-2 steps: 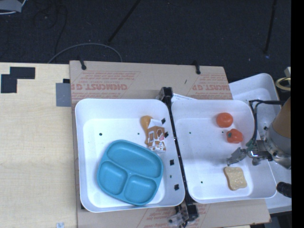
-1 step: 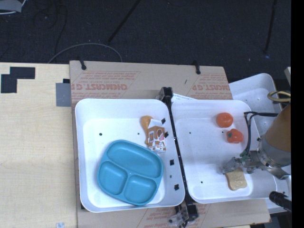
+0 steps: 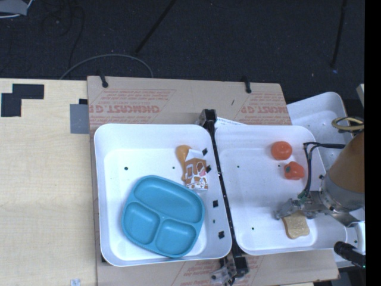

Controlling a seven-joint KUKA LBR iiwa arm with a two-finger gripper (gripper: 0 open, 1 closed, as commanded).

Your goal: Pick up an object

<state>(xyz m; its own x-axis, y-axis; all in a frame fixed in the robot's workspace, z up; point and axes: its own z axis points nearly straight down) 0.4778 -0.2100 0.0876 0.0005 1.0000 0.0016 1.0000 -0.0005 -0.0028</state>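
Note:
In the right bin (image 3: 256, 243), my gripper (image 3: 291, 210) is low at the near right, just above and touching the top edge of a tan slice of toast (image 3: 297, 226) that lies flat on the floor. An orange-red tomato (image 3: 281, 150) sits at the far right of that bin. A second red fruit with a dark stem (image 3: 293, 171) lies just below it. The grey arm (image 3: 348, 183) reaches in from the right over the bin's wall.
The left bin (image 3: 110, 159) holds a blue divided plate (image 3: 163, 215), a small printed packet (image 3: 196, 175) and a brown-orange piece (image 3: 183, 154) by the inner wall. A black divider clip (image 3: 209, 119) sits between the bins. Cardboard lies under both.

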